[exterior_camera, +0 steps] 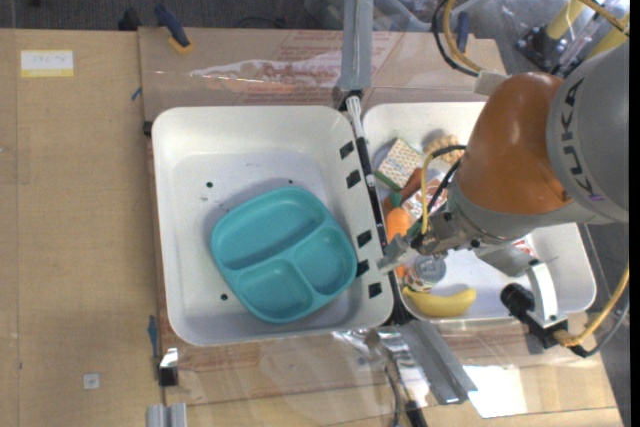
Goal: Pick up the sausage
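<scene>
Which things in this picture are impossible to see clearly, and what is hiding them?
- Sausage: not identifiable in the camera view; the arm covers much of the right bin.
- Gripper fingers: lost in clutter under the wrist.
- Orange item: partly hidden by the divider and cables.
- Patterned box: print too small to read.

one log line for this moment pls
arm: over right bin | gripper: low by divider, among items | banana: near edge | teal tray: left bin | sausage: not identified
</scene>
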`<action>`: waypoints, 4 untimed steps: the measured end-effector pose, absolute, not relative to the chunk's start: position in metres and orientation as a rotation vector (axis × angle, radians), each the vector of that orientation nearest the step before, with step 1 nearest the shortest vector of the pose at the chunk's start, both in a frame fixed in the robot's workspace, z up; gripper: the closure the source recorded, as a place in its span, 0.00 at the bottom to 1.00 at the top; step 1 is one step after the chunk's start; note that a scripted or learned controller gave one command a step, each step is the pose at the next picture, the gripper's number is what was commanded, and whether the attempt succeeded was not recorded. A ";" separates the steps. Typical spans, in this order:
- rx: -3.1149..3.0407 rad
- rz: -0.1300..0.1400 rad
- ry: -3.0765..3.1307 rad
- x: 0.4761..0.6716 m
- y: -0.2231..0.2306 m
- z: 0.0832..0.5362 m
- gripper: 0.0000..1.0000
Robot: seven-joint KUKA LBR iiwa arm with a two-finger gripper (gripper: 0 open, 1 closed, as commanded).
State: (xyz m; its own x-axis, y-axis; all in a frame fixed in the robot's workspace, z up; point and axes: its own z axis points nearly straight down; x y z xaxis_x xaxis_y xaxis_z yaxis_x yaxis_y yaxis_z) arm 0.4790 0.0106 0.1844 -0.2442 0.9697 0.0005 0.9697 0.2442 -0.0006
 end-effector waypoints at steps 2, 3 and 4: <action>-1.931 0.000 -2.477 0.479 0.011 0.184 0.00; -1.931 0.000 -2.477 0.479 0.011 0.184 0.00; -1.931 0.000 -2.477 0.479 0.011 0.184 0.00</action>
